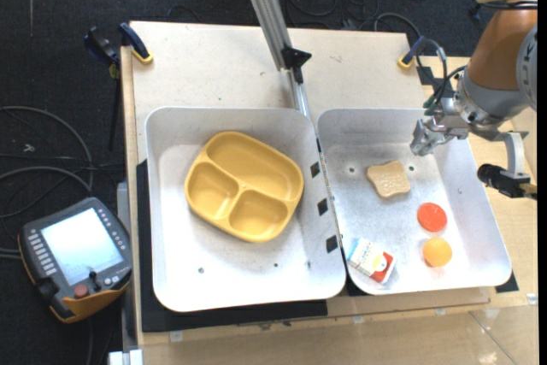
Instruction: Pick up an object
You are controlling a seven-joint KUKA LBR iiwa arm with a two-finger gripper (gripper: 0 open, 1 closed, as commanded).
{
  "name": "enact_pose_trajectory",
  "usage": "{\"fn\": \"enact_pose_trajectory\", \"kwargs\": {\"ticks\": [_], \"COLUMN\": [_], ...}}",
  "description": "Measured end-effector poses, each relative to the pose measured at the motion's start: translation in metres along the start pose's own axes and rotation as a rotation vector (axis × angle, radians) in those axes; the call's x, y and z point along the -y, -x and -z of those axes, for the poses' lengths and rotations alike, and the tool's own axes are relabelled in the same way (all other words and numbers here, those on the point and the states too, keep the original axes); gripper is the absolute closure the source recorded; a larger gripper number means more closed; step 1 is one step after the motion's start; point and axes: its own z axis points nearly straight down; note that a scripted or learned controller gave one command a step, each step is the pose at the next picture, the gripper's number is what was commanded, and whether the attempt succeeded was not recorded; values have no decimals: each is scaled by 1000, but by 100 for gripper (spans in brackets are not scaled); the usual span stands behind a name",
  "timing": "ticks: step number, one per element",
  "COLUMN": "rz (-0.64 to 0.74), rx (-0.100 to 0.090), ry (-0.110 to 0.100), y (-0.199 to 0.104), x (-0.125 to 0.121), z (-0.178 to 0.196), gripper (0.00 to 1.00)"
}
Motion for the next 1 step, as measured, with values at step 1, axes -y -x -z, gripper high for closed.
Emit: {"fn": "enact_pose_trajectory", "kwargs": {"ticks": [1], "rz": [-3], "rx": [1], "ry": [0], "y": [6], "x": [5], "z": [49], "gripper": [100]}}
